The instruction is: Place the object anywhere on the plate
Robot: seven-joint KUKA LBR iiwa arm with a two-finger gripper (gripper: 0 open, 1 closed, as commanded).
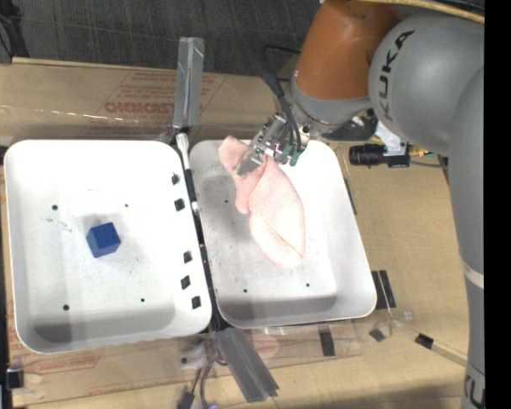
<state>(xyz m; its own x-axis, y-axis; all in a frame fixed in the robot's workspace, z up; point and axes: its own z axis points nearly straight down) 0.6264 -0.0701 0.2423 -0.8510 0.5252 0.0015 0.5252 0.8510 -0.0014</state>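
Reaching in from the right, the grey arm with its orange band [349, 49] sets its two-finger gripper [257, 162] over the right white bin [341, 254]. Its fingers are pinched shut on the top of a limp pale pink cloth [277, 211], which drapes down to the bin floor. A small blue cube [103, 239] sits in the left white bin [34, 296].
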